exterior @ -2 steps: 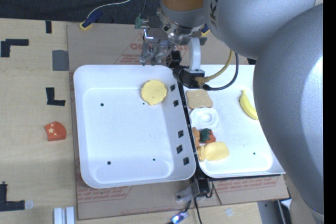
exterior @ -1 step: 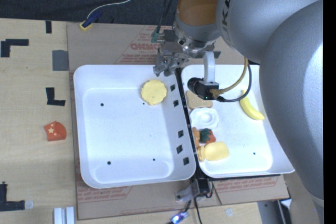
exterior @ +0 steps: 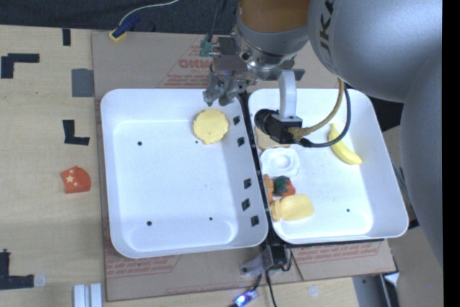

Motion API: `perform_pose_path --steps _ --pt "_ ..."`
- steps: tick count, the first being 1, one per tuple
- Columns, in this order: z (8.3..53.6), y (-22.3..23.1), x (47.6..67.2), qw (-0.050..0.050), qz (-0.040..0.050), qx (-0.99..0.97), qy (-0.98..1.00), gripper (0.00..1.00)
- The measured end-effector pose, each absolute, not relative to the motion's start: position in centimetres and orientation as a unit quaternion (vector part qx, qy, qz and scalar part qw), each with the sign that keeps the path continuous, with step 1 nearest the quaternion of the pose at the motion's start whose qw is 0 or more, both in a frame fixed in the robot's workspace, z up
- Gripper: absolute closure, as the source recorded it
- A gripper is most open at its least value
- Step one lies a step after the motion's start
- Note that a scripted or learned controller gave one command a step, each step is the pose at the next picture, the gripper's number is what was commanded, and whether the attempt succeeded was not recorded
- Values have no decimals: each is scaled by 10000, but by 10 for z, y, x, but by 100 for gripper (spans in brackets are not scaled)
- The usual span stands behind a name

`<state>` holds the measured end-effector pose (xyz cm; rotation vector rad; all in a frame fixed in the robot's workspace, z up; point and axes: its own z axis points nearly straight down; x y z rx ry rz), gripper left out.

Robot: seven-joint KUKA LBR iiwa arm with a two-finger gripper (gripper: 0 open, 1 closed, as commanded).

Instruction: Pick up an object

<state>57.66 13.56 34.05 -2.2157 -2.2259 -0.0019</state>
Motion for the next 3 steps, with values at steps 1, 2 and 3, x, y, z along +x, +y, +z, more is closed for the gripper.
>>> perform_pose_path --steps 1,2,3 --pt "324 84 568 5 20 -7080 -7062 100" --pt "382 90 557 -10 -19 -7062 -7080 100" --pt "348 73 531 6 19 -7072 -7070 100"
